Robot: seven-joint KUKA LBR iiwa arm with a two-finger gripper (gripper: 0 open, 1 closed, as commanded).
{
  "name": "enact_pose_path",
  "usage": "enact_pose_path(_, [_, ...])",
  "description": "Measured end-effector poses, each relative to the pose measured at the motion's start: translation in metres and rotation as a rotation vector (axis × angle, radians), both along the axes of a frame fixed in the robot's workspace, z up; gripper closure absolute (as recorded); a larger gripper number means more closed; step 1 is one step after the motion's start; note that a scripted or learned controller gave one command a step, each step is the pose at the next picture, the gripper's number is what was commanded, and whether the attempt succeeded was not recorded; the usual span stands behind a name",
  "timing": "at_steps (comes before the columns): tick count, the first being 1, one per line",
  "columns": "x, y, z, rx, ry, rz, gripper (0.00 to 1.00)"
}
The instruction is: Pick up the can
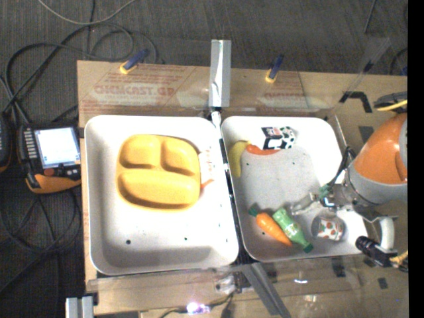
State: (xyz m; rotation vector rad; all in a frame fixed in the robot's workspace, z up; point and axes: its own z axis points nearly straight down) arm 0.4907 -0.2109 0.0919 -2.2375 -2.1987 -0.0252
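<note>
Hovering at the right bin's (301,123) right side, gripper (329,201) just above the can (329,228); grip state can't tell. Can sits near bin's lower right corner, beside green bottle (291,226) and carrot (271,228). Descend straight, centre over can, avoid bottle.

Grey arm (371,187) w/ orange band

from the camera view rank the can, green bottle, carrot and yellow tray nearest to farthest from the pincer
Pincer, low on the right bin's right side:
1. Can, just below it, by the right wall.
2. Green bottle, to its left.
3. Carrot, left of the bottle.
4. Yellow tray, in the left bin.
</note>
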Motion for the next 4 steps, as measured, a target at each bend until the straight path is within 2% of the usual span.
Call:
enact_pose_path(2, [-0.001,0.001,0.000,-0.005,-0.001,0.016,0.00])
enact_pose_path(3, [-0.007,-0.004,0.074,-0.016,0.011,-0.065,0.00])
enact_pose_path(4, [0.000,0.004,-0.002,0.005,0.005,-0.136,0.00])
